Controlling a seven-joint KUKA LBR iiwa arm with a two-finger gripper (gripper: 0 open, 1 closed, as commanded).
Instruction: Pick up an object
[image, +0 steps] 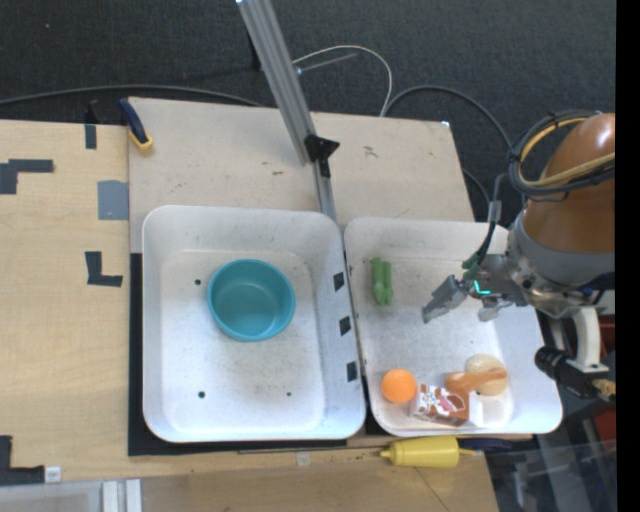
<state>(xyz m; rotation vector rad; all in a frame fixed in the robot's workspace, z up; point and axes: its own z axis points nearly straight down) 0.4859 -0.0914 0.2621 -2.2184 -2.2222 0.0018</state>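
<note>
My gripper (466, 305) hangs over the middle of the right bin (420, 240), its two fingers spread open with nothing between them. A small green object (381, 281) lies to its left, near the bin's left wall. Along the bin's front edge sit an orange ball (398, 386), a red-and-white packet (440, 402), a tan bun-like item (480, 379) and a small white piece (491, 409). The gripper is apart from all of them. A teal bowl (251, 299) stands in the left bin (170, 400).
A yellow bottle (425, 453) lies on the bench just outside the right bin's front edge. A grey metal pole (285, 80) slants from the top down to the divide between the bins. Cables loop behind the right bin.
</note>
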